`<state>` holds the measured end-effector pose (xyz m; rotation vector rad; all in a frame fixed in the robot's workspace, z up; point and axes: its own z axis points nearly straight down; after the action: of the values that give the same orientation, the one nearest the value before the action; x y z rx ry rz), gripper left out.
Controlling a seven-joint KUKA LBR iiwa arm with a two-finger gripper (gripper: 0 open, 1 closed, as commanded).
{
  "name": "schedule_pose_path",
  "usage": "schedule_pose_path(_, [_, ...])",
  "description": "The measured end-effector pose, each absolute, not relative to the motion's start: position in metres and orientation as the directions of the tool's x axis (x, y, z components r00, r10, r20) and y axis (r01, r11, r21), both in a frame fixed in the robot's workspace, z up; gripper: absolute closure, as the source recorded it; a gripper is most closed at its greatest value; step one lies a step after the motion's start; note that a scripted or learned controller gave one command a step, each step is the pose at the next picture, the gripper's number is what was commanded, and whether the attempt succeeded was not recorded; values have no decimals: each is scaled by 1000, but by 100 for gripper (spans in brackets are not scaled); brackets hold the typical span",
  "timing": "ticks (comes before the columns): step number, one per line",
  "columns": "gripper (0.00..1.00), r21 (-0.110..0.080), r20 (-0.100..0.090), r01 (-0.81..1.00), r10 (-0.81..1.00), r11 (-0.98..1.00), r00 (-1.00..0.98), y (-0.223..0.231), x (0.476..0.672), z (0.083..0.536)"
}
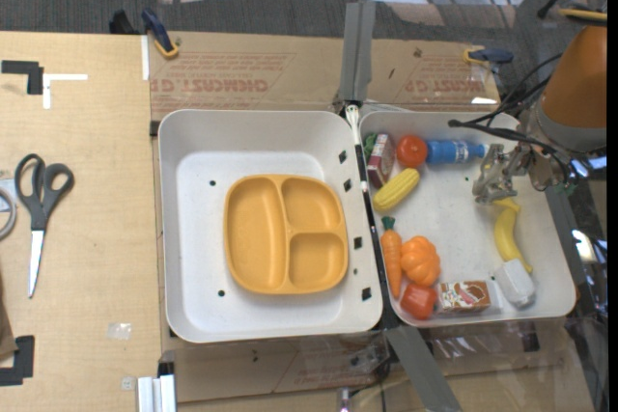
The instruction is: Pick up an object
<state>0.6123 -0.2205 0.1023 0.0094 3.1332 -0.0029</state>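
My gripper (494, 185) hangs over the right bin (454, 246), near its right side, just above the top end of a yellow banana (506, 231). Nothing shows between its fingers. Along the bin's left side lie a corn cob (397, 189), a red tomato (412, 151), a carrot (391, 260), a small orange pumpkin (420, 260) and a red fruit (417, 301). A blue bottle (454, 151) lies at the back. A small brown carton (463, 296) and a white block (517, 285) sit at the front.
The left bin (188, 236) holds a yellow divided plate (286, 234). Scissors (41, 207) lie on the wooden bench at far left. Cardboard lines the back behind both bins. Cables hang by the arm at the upper right.
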Motion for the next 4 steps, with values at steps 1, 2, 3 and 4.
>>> schedule_pose_path(1, [0, -2, -8, 6, 6, 1000, -1000, -220, 612, 102])
schedule_pose_path(2, [100, -3, -13, 4, 4, 1000, -1000, -220, 614, 112])
schedule_pose_path(3, [0, -3, -13, 4, 4, 1000, -1000, -220, 614, 112])
schedule_pose_path(4, [0, 1, -2, 103, 103, 995, -995, -221, 611, 92])
